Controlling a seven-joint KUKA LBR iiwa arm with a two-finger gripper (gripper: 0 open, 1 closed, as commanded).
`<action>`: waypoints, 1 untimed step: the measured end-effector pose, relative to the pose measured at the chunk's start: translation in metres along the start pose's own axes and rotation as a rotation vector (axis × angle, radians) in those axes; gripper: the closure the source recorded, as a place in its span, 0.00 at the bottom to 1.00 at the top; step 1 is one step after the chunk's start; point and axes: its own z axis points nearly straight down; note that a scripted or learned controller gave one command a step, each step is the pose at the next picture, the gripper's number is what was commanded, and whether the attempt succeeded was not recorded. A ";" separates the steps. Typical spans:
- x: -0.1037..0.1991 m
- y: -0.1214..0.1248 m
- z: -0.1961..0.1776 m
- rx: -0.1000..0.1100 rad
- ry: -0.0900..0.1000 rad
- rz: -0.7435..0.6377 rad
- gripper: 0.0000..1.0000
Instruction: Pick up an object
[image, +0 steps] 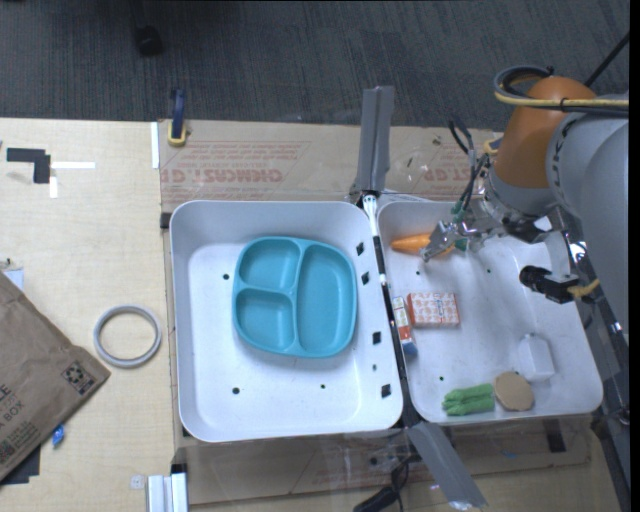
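My gripper (441, 241) hangs low over the back left corner of the right bin (560, 400), at the right end of an orange carrot (407, 242). Whether it touches the carrot is unclear. Further forward in that bin lie a red-and-white patterned box (433, 309) and a slim pack (403, 322) against the left wall. A green pod-like piece (469, 400) and a tan round disc (514, 391) lie near the front edge. A pale clear item (536, 354) lies at the right.
The left bin (200, 400) holds a blue divided plate (296, 296). On the bench to the left sit a ring of tape (127, 334) and a brown cardboard box (30, 380). The grey arm (590, 170) looms over the right bin's back right.
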 end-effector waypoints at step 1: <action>0.021 0.002 0.001 0.007 -0.002 0.152 0.00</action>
